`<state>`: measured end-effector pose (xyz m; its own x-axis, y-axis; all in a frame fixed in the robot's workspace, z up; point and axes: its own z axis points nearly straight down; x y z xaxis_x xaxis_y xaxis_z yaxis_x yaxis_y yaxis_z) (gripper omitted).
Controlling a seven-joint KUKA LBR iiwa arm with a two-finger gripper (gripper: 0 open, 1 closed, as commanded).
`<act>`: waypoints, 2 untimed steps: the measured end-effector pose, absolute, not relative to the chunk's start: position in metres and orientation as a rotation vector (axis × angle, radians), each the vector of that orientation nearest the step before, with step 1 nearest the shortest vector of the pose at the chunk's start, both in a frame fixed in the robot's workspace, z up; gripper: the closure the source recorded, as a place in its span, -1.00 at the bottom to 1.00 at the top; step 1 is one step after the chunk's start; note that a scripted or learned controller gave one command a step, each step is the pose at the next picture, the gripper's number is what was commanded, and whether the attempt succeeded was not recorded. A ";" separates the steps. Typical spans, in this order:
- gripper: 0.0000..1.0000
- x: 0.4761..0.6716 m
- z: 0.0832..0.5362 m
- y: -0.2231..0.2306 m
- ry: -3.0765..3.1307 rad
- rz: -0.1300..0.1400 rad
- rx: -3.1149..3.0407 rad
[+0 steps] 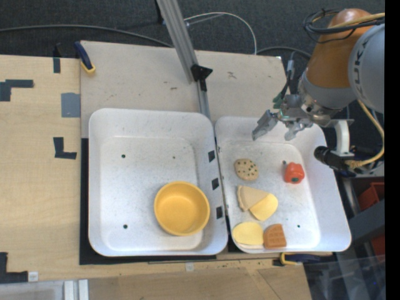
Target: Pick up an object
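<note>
My gripper (278, 129) hangs open over the far edge of the right bin (325, 230), its two fingers spread apart with nothing between them. Below it in that bin lie a brown cookie (246, 169), a red-orange pepper-like piece (294, 172), a pale cheese wedge (248, 196), a yellow chip (265, 207), a round yellow slice (247, 234) and an orange-brown cracker (274, 236). The cookie is the nearest, a little in front and to the left of the fingers. A yellow bowl (182, 207) sits in the left bin (112, 142).
A grey metal pole (181, 33) slants down from the top to the gap between the bins. Cables loop across the dark floor behind the bench. A blue and yellow clamp (85, 58) grips the board's far left corner.
</note>
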<state>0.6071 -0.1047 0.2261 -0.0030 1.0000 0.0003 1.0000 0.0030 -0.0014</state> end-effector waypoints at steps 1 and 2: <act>-1.00 0.607 0.226 -0.105 -2.223 0.001 -2.218; -1.00 0.599 0.180 -0.103 -2.221 0.007 -2.217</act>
